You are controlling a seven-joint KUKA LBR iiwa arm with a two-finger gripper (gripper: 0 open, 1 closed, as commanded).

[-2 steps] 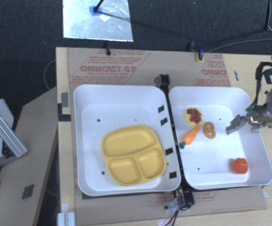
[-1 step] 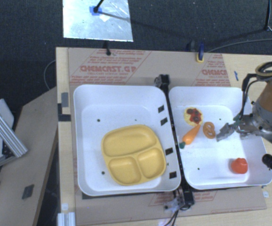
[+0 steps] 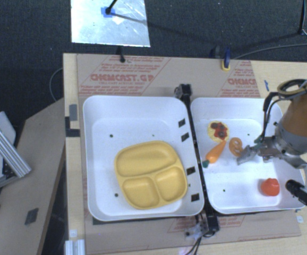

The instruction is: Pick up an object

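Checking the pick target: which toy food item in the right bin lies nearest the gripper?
The orange ring-shaped piece, just left of the gripper. The carrot, pizza slice and red tomato lie farther off.

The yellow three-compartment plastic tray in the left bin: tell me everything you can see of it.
The yellow three-compartment plastic tray lies flat on the floor of the left white bin, toward its near side. It looks like smooth moulded plastic with rounded corners, turned at a slant to the bin walls. One long compartment runs along its far side and two smaller ones sit along the near side. Nothing lies in it, and only the bin floor touches it.
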